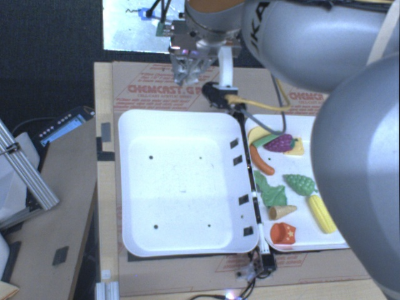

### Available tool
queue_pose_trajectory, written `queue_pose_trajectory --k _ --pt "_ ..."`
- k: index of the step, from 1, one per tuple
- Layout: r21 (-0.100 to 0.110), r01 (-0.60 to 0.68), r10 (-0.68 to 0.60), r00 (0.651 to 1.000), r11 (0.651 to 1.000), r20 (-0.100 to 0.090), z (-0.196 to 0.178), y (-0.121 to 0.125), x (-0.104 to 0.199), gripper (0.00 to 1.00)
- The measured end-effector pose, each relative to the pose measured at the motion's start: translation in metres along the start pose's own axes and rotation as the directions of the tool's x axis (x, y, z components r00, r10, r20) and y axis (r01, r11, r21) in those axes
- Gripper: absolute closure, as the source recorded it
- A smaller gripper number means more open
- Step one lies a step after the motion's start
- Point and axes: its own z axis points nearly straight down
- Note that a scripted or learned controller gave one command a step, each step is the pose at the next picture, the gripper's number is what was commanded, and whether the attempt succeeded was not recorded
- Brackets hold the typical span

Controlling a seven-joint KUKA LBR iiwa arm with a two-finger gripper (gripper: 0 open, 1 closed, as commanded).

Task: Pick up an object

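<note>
My gripper (pixel 186 74) hangs above the cardboard behind the left bin (pixel 134 167), away from every object. Toy foods lie in the right bin (pixel 312 125): purple grapes (pixel 282 144), a yellow banana (pixel 255 134), an orange sausage-like piece (pixel 262 161), a green leafy piece (pixel 270 192), a green bumpy item (pixel 300 183), a yellow corn cob (pixel 322 213), a tan cone (pixel 282 212) and a red item (pixel 283 233). The large grey arm hides the bin's right part.
A black divider with clips (pixel 247 167) runs between the two bins. A cable (pixel 262 107) loops from the wrist over the right bin's back edge. A metal rail (pixel 25 170) and a blue-black device (pixel 62 125) lie at the left.
</note>
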Motion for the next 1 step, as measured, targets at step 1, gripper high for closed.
queue_pose_trajectory --k 1 --pt "-0.026 0.007 -0.008 1.0 1.0 -0.01 -0.1949 -0.0018 0.0211 1.0"
